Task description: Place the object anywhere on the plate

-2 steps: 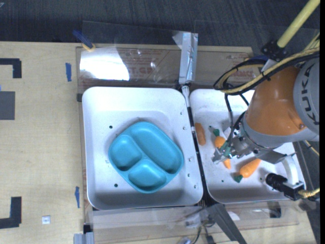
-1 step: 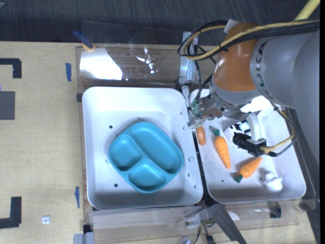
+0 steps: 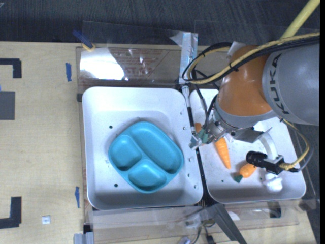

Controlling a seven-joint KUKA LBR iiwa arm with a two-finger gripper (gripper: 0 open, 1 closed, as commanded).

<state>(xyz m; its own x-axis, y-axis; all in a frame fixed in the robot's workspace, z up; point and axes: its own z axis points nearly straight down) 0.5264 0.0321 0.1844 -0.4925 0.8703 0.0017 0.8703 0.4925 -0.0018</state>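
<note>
A blue plate (image 3: 146, 156) with three compartments lies in the left white bin (image 3: 96, 116), with nothing on it. An orange toy carrot (image 3: 223, 152) lies in the right bin (image 3: 289, 187), pointing toward the front. A smaller orange piece with a green tip (image 3: 244, 172) lies just right of it. My gripper (image 3: 203, 135) hangs low at the right bin's left wall, next to the carrot's thick end, and the wrist hides much of it. Nothing visibly sits between its fingers.
The arm's grey and orange body (image 3: 254, 85) covers the back of the right bin. A small white object (image 3: 274, 184) lies near that bin's front right corner. A raised divider (image 3: 195, 151) separates the two bins.
</note>
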